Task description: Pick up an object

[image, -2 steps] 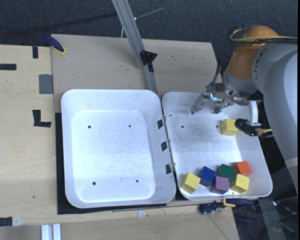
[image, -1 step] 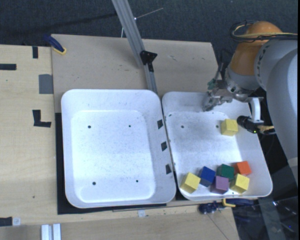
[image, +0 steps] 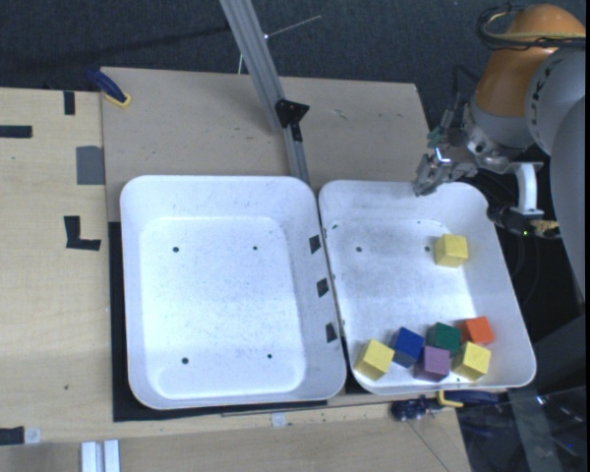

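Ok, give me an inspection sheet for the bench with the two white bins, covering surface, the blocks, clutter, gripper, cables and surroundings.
Surface: wooden bench bearing two shallow white bins side by side, left bin and right bin.
Job's things: all in the right bin. One yellow block lies alone near the far right wall. Clustered at the near edge: yellow block, blue block, purple block, green block, orange block, another yellow block.
Clutter: dark tape marks on the bench at left; a blue and yellow clamp at the far left corner.
Gripper: gripper over the right bin's far edge; finger state unclear.
Cables: dark cables looping on the arm.
Surroundings: slanted metal pole; dark floor beyond.
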`<state>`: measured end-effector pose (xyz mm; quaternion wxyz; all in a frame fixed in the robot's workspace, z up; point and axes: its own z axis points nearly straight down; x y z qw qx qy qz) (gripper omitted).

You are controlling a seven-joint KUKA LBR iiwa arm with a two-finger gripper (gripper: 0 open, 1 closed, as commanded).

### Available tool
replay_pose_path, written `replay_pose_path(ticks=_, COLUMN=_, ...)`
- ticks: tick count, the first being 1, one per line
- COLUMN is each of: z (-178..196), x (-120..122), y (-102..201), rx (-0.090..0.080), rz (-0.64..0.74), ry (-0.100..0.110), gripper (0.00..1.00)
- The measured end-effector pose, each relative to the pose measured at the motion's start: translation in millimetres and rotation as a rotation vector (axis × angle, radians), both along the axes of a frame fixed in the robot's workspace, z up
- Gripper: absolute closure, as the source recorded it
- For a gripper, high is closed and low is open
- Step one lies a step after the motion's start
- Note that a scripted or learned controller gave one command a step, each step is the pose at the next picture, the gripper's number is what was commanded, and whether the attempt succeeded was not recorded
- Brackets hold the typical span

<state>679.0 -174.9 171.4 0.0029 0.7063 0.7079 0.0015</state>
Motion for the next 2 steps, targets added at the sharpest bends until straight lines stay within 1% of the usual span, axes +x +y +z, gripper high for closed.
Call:
replay_pose_path(ticks=1, z=63, x=-5, y=1, rx=0.0, rz=-0.001, ry=0.001, gripper=1.0)
replay_pose_path(ticks=2, z=37, x=-5, y=2, rx=0.0, rz=0.0, ry=0.009, gripper=1.0)
